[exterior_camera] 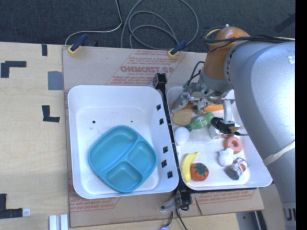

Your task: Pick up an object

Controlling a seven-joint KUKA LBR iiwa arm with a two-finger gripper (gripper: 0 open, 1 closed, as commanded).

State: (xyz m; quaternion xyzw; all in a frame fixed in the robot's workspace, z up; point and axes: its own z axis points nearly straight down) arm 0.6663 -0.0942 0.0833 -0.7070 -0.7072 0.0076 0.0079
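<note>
Toys [211, 147] beneath lowered gripper [194, 101]

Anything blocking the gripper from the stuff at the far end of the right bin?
Nothing visibly does. The gripper is already down at the far end of the right white bin, directly over the round tan cookie-like piece and green toy bottle. Neighbours crowd close, notably the orange carrot-shaped toy.
</note>
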